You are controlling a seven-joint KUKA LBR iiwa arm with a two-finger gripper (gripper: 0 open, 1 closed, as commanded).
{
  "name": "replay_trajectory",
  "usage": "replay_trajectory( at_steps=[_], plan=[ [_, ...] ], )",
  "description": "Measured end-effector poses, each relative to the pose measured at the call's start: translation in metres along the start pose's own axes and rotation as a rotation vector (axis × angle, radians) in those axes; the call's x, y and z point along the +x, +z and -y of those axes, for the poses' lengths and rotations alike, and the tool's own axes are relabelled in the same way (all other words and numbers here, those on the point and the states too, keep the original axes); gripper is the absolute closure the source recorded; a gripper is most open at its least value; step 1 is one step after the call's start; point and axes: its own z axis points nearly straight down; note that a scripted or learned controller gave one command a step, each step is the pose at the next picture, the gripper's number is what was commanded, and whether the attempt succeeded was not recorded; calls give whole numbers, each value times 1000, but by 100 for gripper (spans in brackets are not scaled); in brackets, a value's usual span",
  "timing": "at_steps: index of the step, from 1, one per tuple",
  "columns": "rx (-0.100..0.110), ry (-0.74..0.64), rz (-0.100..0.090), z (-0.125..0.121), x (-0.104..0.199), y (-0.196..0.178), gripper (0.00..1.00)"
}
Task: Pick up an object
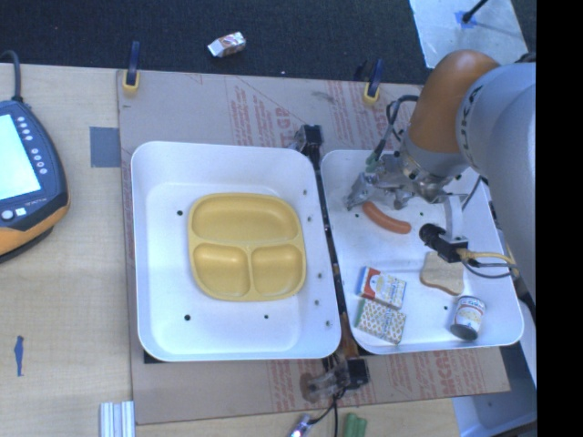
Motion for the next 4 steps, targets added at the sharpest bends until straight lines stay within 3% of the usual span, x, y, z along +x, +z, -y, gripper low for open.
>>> replay_trajectory(
  at_steps=[4],
  plan=[
    [5, 1, -1, 9, -3, 1, 0]
  ],
)
